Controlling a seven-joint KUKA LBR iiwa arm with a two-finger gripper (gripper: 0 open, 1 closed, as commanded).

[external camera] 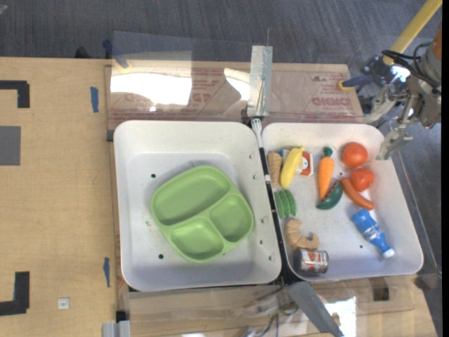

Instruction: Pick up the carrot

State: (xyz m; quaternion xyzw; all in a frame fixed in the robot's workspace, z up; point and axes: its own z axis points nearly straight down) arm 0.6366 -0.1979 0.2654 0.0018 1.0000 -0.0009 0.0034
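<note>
Above right bin's far corner, gripper hangs, seemingly empty; carrot apart.

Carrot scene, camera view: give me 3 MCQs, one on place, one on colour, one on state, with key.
1. Where does the carrot lie?
A. In the right bin, between the banana and the tomato
B. On the green plate
C. On the cardboard beside the bins

2. What colour is the divided plate in the left bin?
A. Blue
B. Green
C. Red

3. Where is the gripper relative to the carrot?
A. Closed around it
B. Pressing on its tip
C. Apart from it, at the right bin's far right corner

Key: 1 A, the carrot lies on the right bin's floor with banana to its left and tomato to its right. 2 B, the plate is light green. 3 C, bare bin floor and the tomato separate gripper and carrot.
</note>
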